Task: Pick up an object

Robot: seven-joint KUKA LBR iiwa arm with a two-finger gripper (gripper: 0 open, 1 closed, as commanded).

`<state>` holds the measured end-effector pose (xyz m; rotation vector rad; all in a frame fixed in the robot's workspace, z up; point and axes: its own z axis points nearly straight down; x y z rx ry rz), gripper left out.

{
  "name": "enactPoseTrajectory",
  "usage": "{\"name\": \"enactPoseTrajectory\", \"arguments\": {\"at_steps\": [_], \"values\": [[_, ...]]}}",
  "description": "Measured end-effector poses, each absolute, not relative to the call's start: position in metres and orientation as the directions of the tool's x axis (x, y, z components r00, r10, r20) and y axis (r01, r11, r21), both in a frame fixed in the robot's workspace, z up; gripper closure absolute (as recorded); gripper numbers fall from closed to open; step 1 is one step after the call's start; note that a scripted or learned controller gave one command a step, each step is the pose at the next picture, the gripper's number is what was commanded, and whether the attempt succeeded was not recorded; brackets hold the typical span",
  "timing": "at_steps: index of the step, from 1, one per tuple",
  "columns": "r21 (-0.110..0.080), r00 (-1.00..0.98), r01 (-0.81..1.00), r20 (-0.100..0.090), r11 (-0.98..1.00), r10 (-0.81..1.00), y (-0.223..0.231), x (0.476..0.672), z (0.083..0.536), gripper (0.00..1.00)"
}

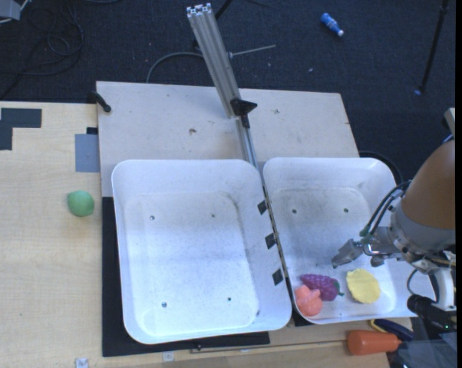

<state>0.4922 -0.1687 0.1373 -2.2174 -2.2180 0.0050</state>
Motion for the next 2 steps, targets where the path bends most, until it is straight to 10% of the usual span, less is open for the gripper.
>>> {"name": "enactPoseTrajectory", "arguments": {"at_steps": [1,2], "values": [[0.001,0.000,1.000,0.000,0.000,1.000,-0.169,0.493,0.091,0.00],[0.003,0.001,1.000,-0.001,-0.001,1.000,-0.170,0.493,0.103,1.00]]}}
